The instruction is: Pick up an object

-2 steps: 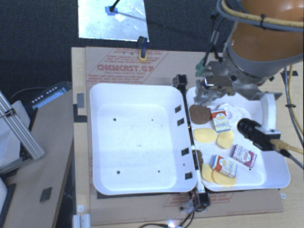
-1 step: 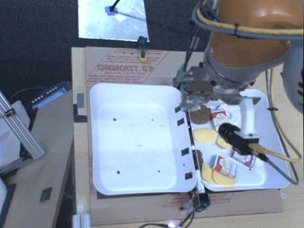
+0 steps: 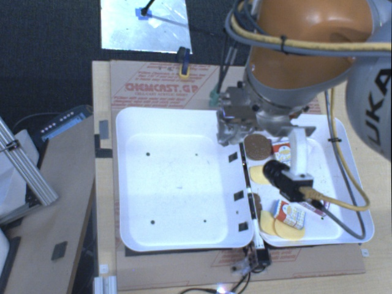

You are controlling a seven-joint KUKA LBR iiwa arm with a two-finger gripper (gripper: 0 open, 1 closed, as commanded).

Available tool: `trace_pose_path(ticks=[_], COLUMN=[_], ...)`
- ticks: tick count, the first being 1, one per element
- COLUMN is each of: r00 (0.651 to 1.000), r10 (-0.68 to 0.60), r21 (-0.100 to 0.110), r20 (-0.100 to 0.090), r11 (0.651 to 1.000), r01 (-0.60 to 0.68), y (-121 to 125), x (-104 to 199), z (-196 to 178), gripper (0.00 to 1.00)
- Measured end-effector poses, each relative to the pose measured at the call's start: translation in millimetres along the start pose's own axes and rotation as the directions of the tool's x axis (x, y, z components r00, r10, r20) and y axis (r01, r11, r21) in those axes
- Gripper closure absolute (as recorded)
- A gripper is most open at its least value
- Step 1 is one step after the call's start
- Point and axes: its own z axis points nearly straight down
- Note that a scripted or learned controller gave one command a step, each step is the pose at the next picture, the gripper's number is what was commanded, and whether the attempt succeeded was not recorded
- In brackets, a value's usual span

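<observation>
Gripper (image 3: 231,133) sits low over the seam between the two bins, at the back-left corner of the right bin (image 3: 343,237). The arm (image 3: 312,23) comes in from the right above it. Open or closed: can't tell from this angle.

Pickable items are all in the right bin, in its left half:
- brown disc (image 3: 257,146): lies flat, just right of the gripper
- red-and-white packet (image 3: 282,147): just right of the brown disc, partly hidden
- yellow disc (image 3: 258,175): flat, close to the seam, nearer the camera than the brown disc
- overlapping yellow discs (image 3: 275,226): in the front-left corner
- small carton (image 3: 289,213): red and white, rests on the back edge of the overlapping yellow discs

The print on the carton and the packet is too small to read.

Left bin (image 3: 177,182): white floor with a few dark specks.

Readable text:
- cardboard sheet (image 3: 159,84) under both bins: red print "CHEMCAST GP". The finer lines below it and the red print on the front edge are illegible.
- arm casing at right: "UKA", cut off by the frame edge

Other things in view:
- black clips (image 3: 240,196) spaced along the seam
- blue-and-yellow clamp (image 3: 183,63) on the back edge of the cardboard
- shiny metal sheet (image 3: 144,14) behind that
- tabletop (image 3: 67,188), tan, to the left of the bins
</observation>
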Motion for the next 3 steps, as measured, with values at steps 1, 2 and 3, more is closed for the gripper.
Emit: trace_pose_path(ticks=[1,2,3], r00=[1.000,1.000,1.000], r10=[0.000,-0.001,0.001], r21=[-0.001,0.004,-0.018], r20=[-0.001,0.002,-0.009], r11=[1.000,1.000,1.000], r01=[0.000,0.001,-0.001], y=[0,0,3], x=[36,71,79], z=[-2,51,-116], gripper=[1.00,1.00,1.00])
